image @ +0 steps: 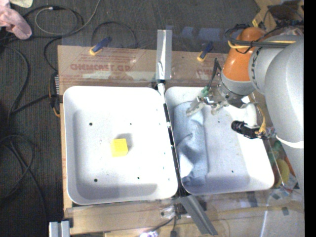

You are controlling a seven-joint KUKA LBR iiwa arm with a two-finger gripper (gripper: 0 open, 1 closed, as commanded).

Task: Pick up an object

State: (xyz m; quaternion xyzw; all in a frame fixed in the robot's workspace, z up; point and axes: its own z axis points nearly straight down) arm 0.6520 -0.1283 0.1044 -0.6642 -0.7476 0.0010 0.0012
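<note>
Yellow block (119,147) sits flat on the floor of the left bin (74,102), slightly left of centre, nothing touching it. A pale blue-grey cloth (193,147) lies crumpled along the left side of the right bin (261,181), running from the upper area down to the bottom edge. The gripper (206,104) hangs over the upper part of the right bin, just above the cloth's top end, well apart from the block. Fingers are spread apart, nothing between them. The orange band (239,63) shows above the wrist.
</note>
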